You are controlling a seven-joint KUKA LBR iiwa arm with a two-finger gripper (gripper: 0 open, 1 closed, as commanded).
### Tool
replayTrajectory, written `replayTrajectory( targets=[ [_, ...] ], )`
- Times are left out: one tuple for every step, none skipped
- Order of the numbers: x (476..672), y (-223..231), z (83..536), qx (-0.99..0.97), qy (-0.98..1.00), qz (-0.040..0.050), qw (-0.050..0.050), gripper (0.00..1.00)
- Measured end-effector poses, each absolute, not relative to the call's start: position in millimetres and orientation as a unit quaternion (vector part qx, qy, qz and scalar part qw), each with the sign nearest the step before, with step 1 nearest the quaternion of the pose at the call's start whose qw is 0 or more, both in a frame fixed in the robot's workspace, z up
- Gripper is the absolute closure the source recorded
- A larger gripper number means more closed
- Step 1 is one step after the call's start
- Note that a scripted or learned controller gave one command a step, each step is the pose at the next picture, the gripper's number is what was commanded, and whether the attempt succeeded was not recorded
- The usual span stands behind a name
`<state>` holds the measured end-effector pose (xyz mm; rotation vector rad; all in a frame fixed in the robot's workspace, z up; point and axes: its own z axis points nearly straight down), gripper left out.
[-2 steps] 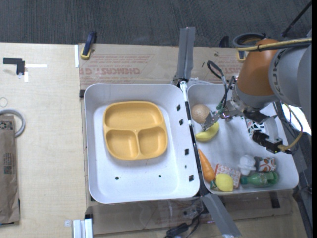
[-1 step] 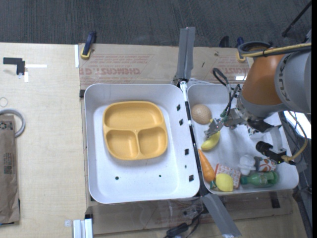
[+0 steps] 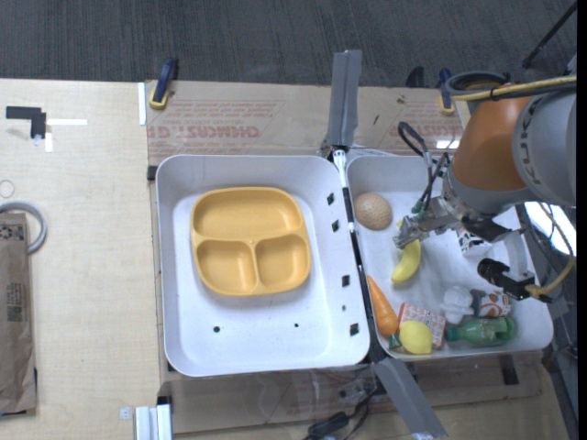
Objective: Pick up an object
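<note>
My gripper [image 3: 410,232] hangs low in the right bin [image 3: 541,337], right at the upper end of a yellow banana [image 3: 406,262]; whether it touches the banana is unclear. A tan round ball-like object [image 3: 372,211] lies just to its left near the bin's far corner. An orange carrot [image 3: 383,307] lies along the bin's left wall. At the near edge sit a yellow lemon [image 3: 415,337], a small red and white box [image 3: 433,320] and a green bottle [image 3: 481,330] on its side.
The left bin [image 3: 183,337] holds a yellow divided plate [image 3: 249,241]. A grey divider bar [image 3: 345,108] runs between the bins. The arm's orange band [image 3: 486,149] and grey body cover the right bin's far right part. Cables [image 3: 514,282] trail by that side.
</note>
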<state>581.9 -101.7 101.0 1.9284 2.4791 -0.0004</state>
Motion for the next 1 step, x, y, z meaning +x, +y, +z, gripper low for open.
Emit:
replayTrajectory(
  targets=[
    [613.0, -40.1, 197.7, 0.594, 0.805, -0.0003, 0.001, 1.0]
  ],
)
